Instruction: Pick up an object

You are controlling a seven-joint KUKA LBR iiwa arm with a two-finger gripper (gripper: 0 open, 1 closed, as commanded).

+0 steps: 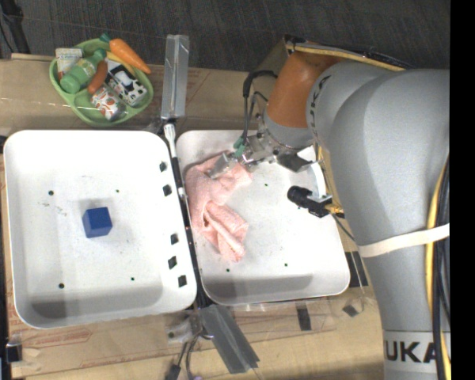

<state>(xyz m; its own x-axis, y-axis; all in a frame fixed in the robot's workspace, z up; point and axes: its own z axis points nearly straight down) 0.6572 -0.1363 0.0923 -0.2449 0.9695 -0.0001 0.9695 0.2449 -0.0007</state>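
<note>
The tool (236, 153) is seen low over the far end of the right bin (317, 267), right at the upper edge of the pink cloth (218, 208). Whether the tool is apart or together cannot be told here; it is too small and partly masked by the wrist hardware. A corner of the cloth appears bunched up toward the tool, but a firm hold cannot be confirmed, since no fabric can be clearly made out between any gripping parts.

The cloth itself is spread crumpled along the left side of the right bin, most of it lying flat on the bin floor. In the left bin (32, 291) a blue cube (97, 221) is left sitting alone, well apart from the arm. A green bowl of toy food (101, 81) is parked on the worktop (222, 81) beyond the bins.

As a judgement, the pick is only at the contact stage: the approach is done, the cloth is reached, and the lift clear of the bin is not yet done.
</note>
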